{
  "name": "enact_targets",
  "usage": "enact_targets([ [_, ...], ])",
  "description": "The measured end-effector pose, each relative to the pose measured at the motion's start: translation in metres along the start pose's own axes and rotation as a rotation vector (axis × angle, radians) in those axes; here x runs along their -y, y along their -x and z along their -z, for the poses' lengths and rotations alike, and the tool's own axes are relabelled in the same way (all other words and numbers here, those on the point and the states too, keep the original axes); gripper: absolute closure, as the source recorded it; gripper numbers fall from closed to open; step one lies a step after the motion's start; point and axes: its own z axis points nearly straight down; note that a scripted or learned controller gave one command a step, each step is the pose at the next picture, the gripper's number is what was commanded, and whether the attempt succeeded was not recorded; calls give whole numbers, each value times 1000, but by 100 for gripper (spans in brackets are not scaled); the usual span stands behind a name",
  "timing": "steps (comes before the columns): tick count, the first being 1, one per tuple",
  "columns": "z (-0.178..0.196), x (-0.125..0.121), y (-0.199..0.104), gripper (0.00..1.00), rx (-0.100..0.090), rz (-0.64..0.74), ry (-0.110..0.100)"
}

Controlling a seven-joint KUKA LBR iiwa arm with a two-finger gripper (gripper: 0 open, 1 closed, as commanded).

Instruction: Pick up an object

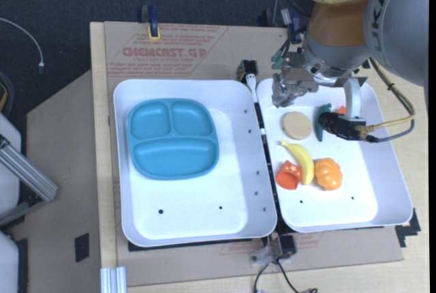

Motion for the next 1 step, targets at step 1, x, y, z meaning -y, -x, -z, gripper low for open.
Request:
enact_targets([
  [1, -16, -3, -50, 100, 0, 0, 0],
])
